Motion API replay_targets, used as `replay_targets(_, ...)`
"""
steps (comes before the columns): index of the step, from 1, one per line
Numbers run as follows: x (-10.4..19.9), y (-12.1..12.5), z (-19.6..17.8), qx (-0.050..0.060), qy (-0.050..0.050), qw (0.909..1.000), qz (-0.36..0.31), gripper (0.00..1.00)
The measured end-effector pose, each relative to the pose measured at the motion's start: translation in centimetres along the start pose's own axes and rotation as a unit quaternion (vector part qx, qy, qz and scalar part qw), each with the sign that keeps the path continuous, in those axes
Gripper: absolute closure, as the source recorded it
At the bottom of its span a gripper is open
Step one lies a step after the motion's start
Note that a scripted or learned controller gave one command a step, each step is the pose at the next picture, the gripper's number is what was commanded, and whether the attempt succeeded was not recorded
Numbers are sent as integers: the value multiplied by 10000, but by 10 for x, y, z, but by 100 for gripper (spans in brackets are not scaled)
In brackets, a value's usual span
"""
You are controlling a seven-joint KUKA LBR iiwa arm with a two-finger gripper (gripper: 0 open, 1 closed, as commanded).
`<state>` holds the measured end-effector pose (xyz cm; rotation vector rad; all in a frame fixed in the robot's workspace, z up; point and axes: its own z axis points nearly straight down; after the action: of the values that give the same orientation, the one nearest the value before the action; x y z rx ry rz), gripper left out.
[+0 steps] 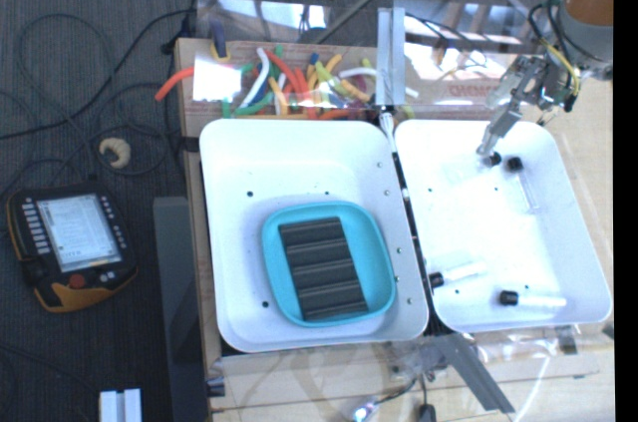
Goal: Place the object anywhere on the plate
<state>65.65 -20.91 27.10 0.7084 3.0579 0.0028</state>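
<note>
A teal plate (371, 240) sits in the left bin (239, 211), and a dark grey ribbed block (321, 268) lies flat on it. My gripper (490, 149) hangs over the far left corner of the right bin (583, 240), low above the floor. Just to its right lies a clear tube with a black cap (516, 167). Two more clear tubes with black caps lie near the front of that bin, one at the left (454, 272) and one at the right (533, 298). I see nothing held in the gripper.
Behind the left bin lies a heap of several coloured strips (289, 83). Clear panels (449, 51) stand behind the right bin. A teach pendant (68, 240) rests on the floor at the left. The bins' shared wall (404, 211) separates gripper and plate.
</note>
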Motion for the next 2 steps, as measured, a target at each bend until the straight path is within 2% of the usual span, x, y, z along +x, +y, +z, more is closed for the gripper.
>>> replay_targets(1,-12,-8,-52,2,-19,9998,218,0)
replay_targets(2,-13,-6,-62,-8,-43,9998,206,100)
